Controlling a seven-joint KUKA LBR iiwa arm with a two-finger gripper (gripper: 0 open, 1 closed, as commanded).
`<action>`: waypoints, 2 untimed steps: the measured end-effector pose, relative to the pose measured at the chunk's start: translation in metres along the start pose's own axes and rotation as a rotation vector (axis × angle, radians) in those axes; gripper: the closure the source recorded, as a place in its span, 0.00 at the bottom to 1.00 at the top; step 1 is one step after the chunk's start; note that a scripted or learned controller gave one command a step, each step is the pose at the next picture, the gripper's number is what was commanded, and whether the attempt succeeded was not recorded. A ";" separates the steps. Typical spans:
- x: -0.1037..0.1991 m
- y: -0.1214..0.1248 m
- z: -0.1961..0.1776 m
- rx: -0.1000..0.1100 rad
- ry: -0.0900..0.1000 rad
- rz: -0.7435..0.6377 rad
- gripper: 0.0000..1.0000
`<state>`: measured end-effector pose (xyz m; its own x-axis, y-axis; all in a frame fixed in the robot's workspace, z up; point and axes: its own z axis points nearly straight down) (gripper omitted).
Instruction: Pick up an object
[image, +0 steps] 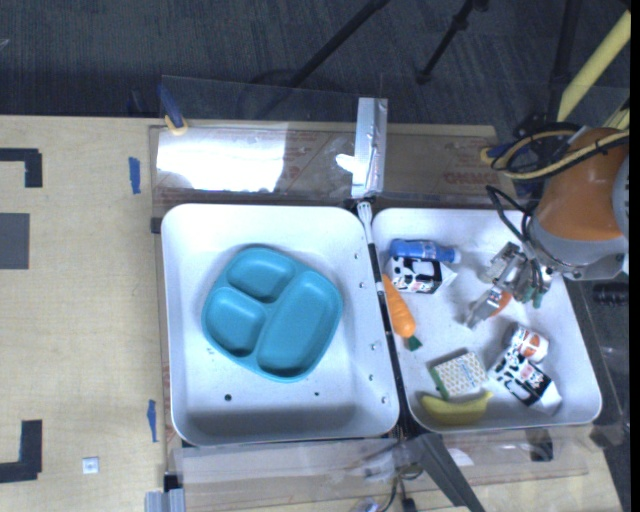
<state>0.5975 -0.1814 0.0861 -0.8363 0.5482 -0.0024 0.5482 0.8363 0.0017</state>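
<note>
Tabletop (70, 300), L to R. Left bin (190, 400): one blue divided plate (272, 312), lying flat, centre. Right bin (585, 395): orange carrot (400, 312) along the L wall; blue tube (422, 251) w/ a black-and-white cow-patterned item (415, 274) touching just below it; green-rimmed sponge (459, 374) beside a yellow banana (455, 405) at the near wall; second cow-patterned item (524, 368) near the R corner. Gripper (505, 287) is seen over the bin's upper-R part, between tube and second cow item; jaws appear spread fairly wide, nothing seen betw. them. No task object lifted yet; all candidates lie in the right bin. Risks, as judged: jaws could close on bare floor, since the spot beneath looks unoccupied; nearby item could be nudged aside rather than gripped; round carrot or tube could slip out.
</note>
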 end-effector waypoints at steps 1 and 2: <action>-0.057 -0.011 -0.001 -0.001 -0.003 0.074 0.00; -0.059 -0.010 -0.013 -0.004 -0.010 0.073 1.00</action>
<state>0.6412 -0.2216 0.0991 -0.7943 0.6074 -0.0125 0.6073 0.7944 0.0062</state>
